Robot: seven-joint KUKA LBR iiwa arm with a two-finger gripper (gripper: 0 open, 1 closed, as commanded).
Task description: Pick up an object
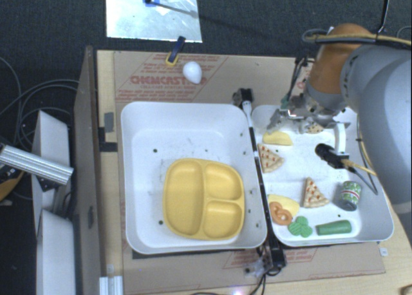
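The arm reaches over the far edge of the right bin. Its gripper hangs there above a yellow wedge; whether it is released or clenched I cannot tell. Nearer lie two pizza slices, a can, a pretzel and a green pod. A yellow tray fills the left bin's near half.

A robotics lab: at frame centre two white bins sit on a cardboard-covered bench, loose cables trailing over dark carpet at left
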